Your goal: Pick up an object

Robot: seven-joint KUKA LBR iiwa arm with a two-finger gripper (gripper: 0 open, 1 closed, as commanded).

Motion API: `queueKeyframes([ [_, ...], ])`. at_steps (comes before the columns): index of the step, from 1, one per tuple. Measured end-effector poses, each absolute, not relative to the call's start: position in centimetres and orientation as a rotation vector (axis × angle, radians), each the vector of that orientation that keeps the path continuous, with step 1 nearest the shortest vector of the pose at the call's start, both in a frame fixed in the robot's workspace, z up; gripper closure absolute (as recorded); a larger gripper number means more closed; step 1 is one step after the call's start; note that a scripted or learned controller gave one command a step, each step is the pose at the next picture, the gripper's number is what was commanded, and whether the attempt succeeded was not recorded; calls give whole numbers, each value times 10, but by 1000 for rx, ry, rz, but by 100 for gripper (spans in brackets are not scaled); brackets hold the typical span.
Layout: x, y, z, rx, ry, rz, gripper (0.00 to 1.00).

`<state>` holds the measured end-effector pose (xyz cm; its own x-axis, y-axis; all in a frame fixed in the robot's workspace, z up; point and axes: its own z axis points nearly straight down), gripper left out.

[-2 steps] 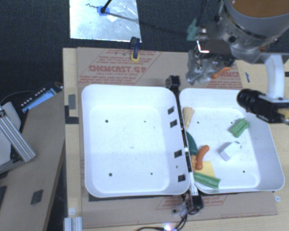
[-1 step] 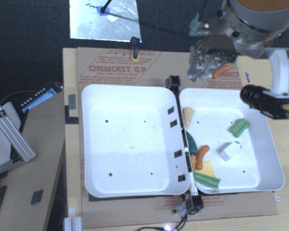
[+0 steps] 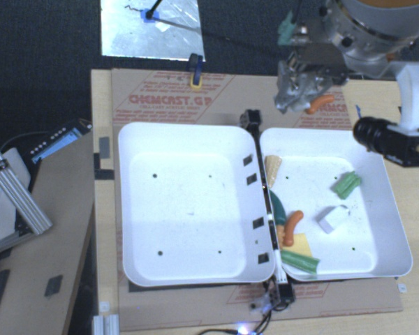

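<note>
My gripper (image 3: 302, 98) hangs high over the far edge of the right bin (image 3: 384, 208). A small orange piece (image 3: 322, 102) sticks out from between its fingers, lifted off the bin floor, and the fingers are shut on it. In the right bin lie a tan cone (image 3: 273, 166), a light green ridged piece (image 3: 347, 185), a white block (image 3: 332, 218), an orange sausage shape (image 3: 291, 227) on a yellow piece (image 3: 302, 244), a dark green strip (image 3: 276, 205) and a green pod (image 3: 299, 261) near the front wall.
The left bin (image 3: 136, 187) sits beside the right one, joined by a black clipped divider (image 3: 260, 187). A black device (image 3: 387, 139) juts in at the right bin's far right corner. A shiny sheet (image 3: 150, 19) lies beyond the bench.
</note>
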<state>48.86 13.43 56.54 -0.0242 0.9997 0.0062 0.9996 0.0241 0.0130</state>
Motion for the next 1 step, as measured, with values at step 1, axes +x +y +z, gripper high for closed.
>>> queueKeyframes([
  [1, 489, 134, 577, 2187, 2248, 25, 100],
])
